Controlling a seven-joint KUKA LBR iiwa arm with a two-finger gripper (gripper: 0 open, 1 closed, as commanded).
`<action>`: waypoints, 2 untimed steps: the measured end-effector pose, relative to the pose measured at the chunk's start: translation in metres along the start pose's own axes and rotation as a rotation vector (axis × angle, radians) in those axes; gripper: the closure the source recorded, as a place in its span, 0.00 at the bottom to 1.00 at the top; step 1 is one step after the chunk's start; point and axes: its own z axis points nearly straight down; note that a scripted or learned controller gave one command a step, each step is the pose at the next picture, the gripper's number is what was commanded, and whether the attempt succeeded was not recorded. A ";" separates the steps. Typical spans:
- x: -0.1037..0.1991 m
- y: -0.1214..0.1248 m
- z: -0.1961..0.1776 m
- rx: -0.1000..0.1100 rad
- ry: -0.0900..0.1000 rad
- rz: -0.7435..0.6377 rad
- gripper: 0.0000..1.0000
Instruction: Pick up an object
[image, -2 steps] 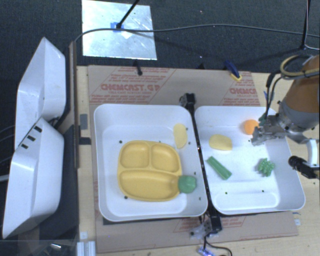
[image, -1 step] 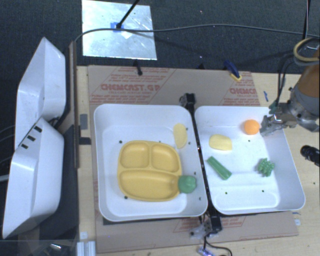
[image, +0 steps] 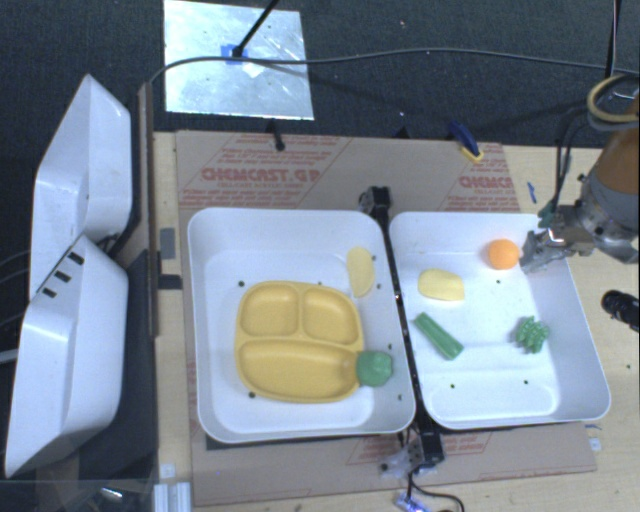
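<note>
The right bin (image: 575, 395) holds an orange ball (image: 503, 254), a pale yellow lump (image: 441, 285), a green stick (image: 438, 336) and a small green leafy piece (image: 531, 334). In the left bin (image: 215, 400) lie a yellow divided tray (image: 297, 340), a green ball (image: 375, 368) at the tray's right corner and a pale yellow slice (image: 360, 271). My gripper (image: 537, 250) hangs at the right bin's upper right, just right of the orange ball, with nothing seen between its fingers.
The arm comes in from the right edge above the right bin's far corner. White housings (image: 75, 270) stand left of the bench. A clamp (image: 376, 200) sits where the two bins meet at the back. Cables run across the dark floor behind.
</note>
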 end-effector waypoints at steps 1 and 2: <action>0.053 -0.003 0.001 0.000 0.001 -0.004 1.00; 0.098 0.007 0.010 0.000 0.001 -0.004 1.00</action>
